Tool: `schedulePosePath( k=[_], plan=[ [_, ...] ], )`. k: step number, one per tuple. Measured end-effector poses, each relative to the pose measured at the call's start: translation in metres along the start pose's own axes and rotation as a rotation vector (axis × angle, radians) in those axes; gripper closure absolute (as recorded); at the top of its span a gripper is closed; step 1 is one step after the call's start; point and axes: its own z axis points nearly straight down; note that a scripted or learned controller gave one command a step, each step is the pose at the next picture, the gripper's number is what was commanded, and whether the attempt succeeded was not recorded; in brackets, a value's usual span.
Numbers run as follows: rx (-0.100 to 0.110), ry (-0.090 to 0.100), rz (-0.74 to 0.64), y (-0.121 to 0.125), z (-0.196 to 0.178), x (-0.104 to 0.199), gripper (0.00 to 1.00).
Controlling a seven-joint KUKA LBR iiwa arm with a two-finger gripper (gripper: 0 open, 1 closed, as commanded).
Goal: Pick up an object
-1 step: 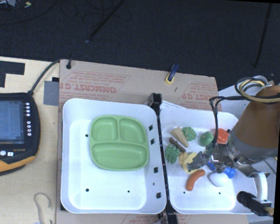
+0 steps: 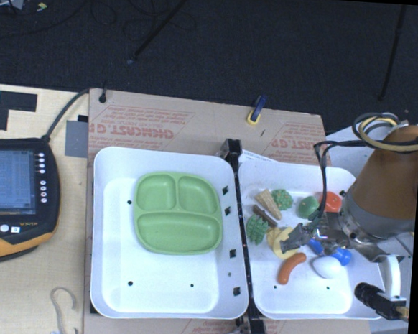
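The right bin (image 2: 314,297) holds several toy foods. Among them are a red-orange sausage (image 2: 291,268), a white egg (image 2: 325,266), a blue piece (image 2: 339,256), a yellow piece (image 2: 281,240), a green broccoli-like piece (image 2: 256,230), a tan cone (image 2: 269,201), a brown stick (image 2: 265,216), a green pepper (image 2: 307,206) and an orange piece (image 2: 331,202). My gripper (image 2: 298,238) is low in this bin, right beside the yellow piece and just above the sausage. The arm's body covers the bin's right part.
The left bin (image 2: 114,278) bears a green divided plate (image 2: 178,214). A black divider (image 2: 237,222) separates the bins. A teach pendant (image 2: 9,190) lies far left on the bench. A yellow clamp (image 2: 255,113) sits at the cardboard's back edge.
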Motion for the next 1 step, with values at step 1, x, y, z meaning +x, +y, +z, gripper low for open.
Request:
schedulePosePath(
  k=[1],
  plan=[
    [0.005,0.002,-0.002,0.0025,0.0518,0.0104,0.00]
  ],
)
